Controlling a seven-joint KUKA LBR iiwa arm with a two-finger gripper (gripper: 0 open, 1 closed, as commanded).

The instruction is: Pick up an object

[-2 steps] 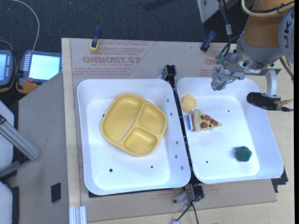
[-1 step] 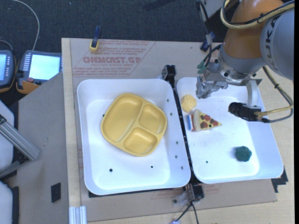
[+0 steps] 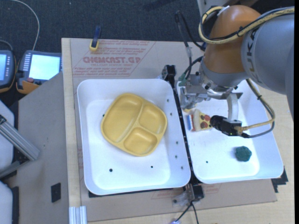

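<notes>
In the right bin [image 3: 219, 169], near its left wall, lies a small pale card-like object [image 3: 201, 121] with red dots and a blue stripe. My gripper [image 3: 190, 107] hangs just above this object's upper left end, under the orange-banded wrist. Whether it touches the object is unclear. A dark green lumpy object [image 3: 242, 153] rests toward the right bin's front right, well apart from the gripper.
The left bin [image 3: 93, 171] holds a yellow divided plate [image 3: 134, 123], set at a tilt in its middle. The wall between the two bins runs just left of the gripper. The arm covers the back of the right bin.
</notes>
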